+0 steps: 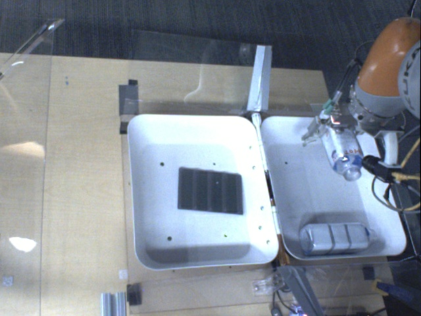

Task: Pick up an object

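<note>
Looking down at two shallow white bins side by side on a pale wooden bench (72, 176). Grey arm with the orange band (388, 58) reaching in over the far corner of the right-hand white bin (289, 176), two-finger gripper (332, 127) hanging low above the bin floor. Can't tell whether open or closed, too small and cluttered at the tip to call.

Right below the gripper, touching it or very nearly: a small clear plastic bottle-like thing with a blue patch at its end (343, 153), lying tilted with the blue end pointing away from the gripper, toward the near side. Honestly can't say whether gripped or just lying under it.

Further toward the near rim from the gripper, well apart, same bin: a grey ridged rectangular block (334, 237), lying flat along the near wall.

Off to the gripper's far side across the divide, in the left-hand white bin (151, 176): a dark grey ribbed rectangular pad (210, 190), flat, roughly mid-floor, well apart from the gripper.

Also some black cables (388, 173) looping just beside the wrist, over the bin's outer rim.
</note>
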{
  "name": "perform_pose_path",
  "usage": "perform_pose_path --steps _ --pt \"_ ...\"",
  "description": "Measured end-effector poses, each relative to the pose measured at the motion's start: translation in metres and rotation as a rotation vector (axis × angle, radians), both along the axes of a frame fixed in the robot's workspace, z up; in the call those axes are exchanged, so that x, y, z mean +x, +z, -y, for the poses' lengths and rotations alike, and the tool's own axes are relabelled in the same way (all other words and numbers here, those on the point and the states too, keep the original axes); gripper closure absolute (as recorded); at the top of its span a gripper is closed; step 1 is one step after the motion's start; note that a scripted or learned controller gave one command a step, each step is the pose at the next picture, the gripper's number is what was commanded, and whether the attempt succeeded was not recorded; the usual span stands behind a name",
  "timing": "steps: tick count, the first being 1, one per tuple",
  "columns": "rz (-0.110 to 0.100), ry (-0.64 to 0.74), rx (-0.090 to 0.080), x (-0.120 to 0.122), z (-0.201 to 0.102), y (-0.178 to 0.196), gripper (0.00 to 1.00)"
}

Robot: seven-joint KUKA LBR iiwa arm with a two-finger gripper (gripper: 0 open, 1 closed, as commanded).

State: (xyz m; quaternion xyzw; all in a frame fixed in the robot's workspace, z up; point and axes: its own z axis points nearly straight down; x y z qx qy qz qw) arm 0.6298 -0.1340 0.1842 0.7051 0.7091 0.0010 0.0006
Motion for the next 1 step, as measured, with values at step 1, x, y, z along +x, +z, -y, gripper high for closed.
perform_pose_path --steps 1 --pt "0.003 0.109 -0.002 -0.0232 0.0648 -0.0232 0.0"
